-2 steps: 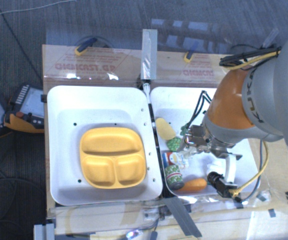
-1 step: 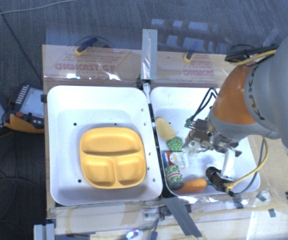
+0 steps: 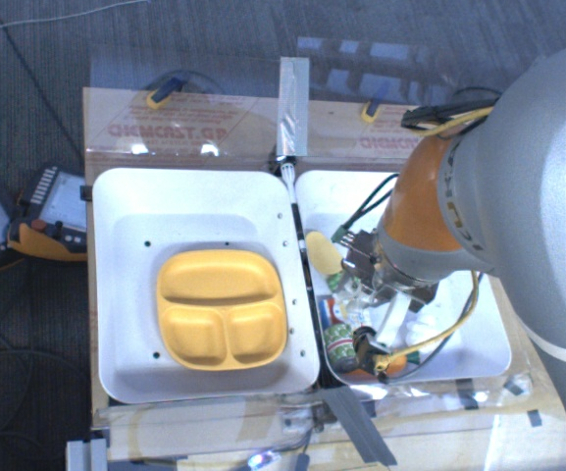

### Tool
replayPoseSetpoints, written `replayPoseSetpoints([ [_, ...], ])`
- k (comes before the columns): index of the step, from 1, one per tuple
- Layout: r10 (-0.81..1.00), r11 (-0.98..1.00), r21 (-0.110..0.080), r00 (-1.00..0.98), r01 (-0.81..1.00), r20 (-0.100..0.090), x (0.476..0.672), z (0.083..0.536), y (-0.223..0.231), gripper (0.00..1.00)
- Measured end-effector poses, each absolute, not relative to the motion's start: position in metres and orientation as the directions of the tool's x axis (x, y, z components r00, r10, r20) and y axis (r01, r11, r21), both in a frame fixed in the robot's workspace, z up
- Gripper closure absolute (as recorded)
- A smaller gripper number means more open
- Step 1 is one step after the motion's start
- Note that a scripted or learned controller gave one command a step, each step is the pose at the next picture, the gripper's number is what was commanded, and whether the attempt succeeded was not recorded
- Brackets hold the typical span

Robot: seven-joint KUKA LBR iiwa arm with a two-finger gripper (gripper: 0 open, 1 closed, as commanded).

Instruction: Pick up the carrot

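Observation:
My gripper (image 3: 359, 300) reaches down into the left part of the right bin (image 3: 479, 356), below the arm's orange band. A small orange piece that may be the carrot (image 3: 371, 368) lies near the bin's front edge, partly hidden by the gripper and its cables. It sits just in front of and below the gripper. Nothing shows clearly between the gripper's tips.
A yellow three-compartment plate (image 3: 224, 307) lies in the left bin (image 3: 126, 214). In the right bin are a yellow rounded item (image 3: 322, 253) by the left wall and a green-and-red item (image 3: 339, 341) at the front left. The arm's large grey body covers the bin's right side.

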State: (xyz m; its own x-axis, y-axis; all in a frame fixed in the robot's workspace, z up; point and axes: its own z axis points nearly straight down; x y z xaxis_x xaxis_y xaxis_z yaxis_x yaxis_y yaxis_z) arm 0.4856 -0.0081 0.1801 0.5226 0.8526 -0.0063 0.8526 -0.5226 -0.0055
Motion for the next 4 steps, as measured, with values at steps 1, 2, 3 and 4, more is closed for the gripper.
replayPoseSetpoints([
  [1, 0.907, -0.421, -0.005, 0.421, 0.907, -0.008, 0.547, 0.203, 0.01, 1.0],
  [2, 0.952, -0.306, -0.004, 0.306, 0.952, -0.008, 0.564, 0.274, 0.004, 1.0],
  [3, 0.903, -0.429, -0.008, 0.429, 0.903, -0.007, 0.509, 0.179, 0.017, 1.0],
  [4, 0.966, -0.26, -0.006, 0.259, 0.966, -0.006, 0.544, 0.18, -0.061, 1.0],
])
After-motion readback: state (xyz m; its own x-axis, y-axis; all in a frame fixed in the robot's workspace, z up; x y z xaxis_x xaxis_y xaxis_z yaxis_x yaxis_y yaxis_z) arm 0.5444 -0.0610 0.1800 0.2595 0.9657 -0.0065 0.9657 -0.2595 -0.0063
